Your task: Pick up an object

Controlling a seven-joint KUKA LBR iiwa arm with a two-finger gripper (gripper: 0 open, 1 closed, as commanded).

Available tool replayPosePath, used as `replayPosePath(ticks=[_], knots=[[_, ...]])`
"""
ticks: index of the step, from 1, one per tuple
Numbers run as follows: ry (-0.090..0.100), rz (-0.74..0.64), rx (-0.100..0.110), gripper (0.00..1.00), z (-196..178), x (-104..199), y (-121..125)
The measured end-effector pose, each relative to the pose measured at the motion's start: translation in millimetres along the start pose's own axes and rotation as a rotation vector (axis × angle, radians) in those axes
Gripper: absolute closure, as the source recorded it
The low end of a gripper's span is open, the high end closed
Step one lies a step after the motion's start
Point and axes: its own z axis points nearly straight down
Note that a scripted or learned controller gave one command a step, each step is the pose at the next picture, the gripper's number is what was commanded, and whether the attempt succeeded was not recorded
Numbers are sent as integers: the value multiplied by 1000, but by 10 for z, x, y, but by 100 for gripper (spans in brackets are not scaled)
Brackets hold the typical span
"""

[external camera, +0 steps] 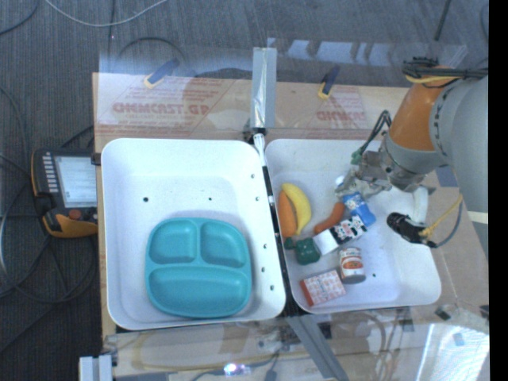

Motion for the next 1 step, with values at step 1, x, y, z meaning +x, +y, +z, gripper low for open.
replayPosePath(ticks=[1], knots=[[0, 64, 14, 100, -875, 824, 216]])
